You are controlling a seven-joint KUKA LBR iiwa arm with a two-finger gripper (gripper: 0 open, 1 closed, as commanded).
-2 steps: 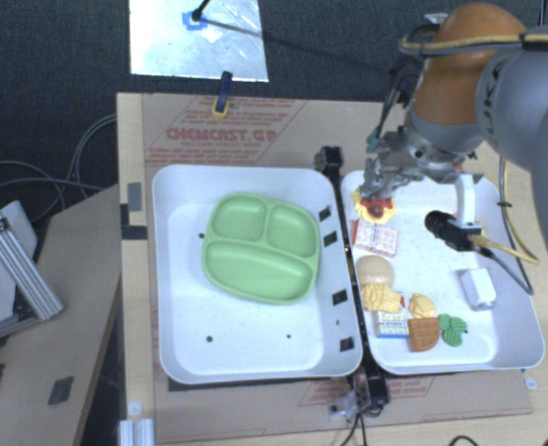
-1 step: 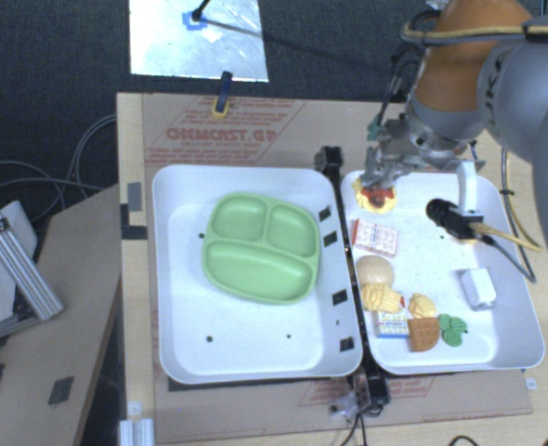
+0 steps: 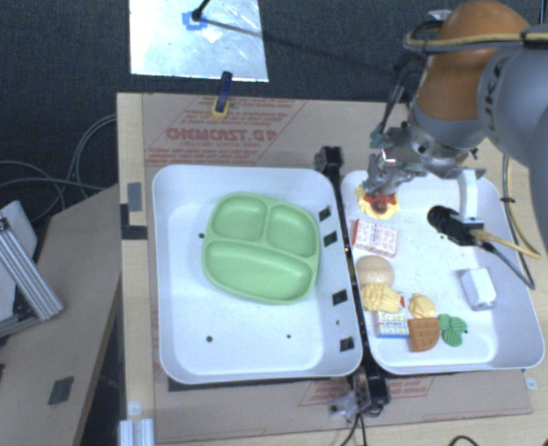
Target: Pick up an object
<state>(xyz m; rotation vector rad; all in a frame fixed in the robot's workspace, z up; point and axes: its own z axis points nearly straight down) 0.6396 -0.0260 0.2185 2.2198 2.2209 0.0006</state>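
Note:
My gripper (image 3: 382,186) reaches down into the far left corner of the right bin (image 3: 506,277). Directly under its tips lies a small yellow and red toy (image 3: 382,203). Whether the fingers touch the toy is hidden by the gripper body. Further toward the front of this bin lie a pink patterned card (image 3: 374,238), a beige round bun (image 3: 374,268), yellow fries (image 3: 382,297), a small printed box (image 3: 392,324), a brown cracker (image 3: 424,334), a green leaf piece (image 3: 453,328) and a white block (image 3: 478,287).
The left bin (image 3: 176,249) holds a green divided plate (image 3: 260,247). A black divider with clips (image 3: 344,249) runs between the bins. The grey arm (image 3: 525,72) with its orange band hangs over the right bin's far side.

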